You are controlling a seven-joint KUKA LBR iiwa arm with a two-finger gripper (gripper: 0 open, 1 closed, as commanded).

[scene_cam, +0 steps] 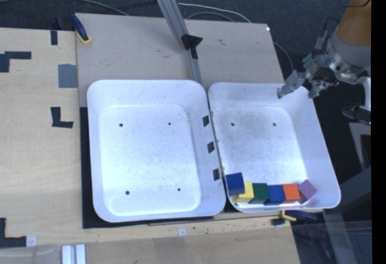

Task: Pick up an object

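Hand (300, 83) hovers over right bin's (313, 130) far edge; grip state unclear.

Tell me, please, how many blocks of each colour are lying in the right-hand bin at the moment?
Blue blocks: 2
Yellow block: 1
Green block: 1
Orange block: 1
Purple block: 1
Total: 6, all in a row along the near wall of the right bin.
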